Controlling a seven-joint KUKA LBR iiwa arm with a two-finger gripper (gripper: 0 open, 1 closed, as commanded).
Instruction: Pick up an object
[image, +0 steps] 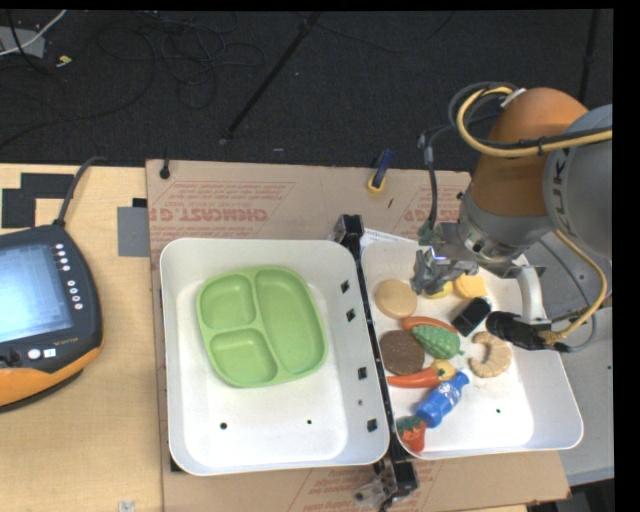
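My gripper (432, 274) hangs over the back of the right bin (545, 420), between a tan round bun (395, 298) on its left and a yellow piece (470, 287) on its right. In front of it lie a black block (470, 317), a green leafy piece (438, 340), a brown round patty (402, 352), a red pepper (413, 379), a blue bottle (442, 397), a tan ring-shaped piece (491, 355) and a strawberry (412, 433). Nothing shows in the gripper's grasp.
The left bin (190, 420) holds a green divided plate (262, 326). A black divider (362, 330) runs between the bins. The arm's grey and orange body (530, 170) looms over the right bin's back corner. A teach pendant (40, 310) lies at the far left.
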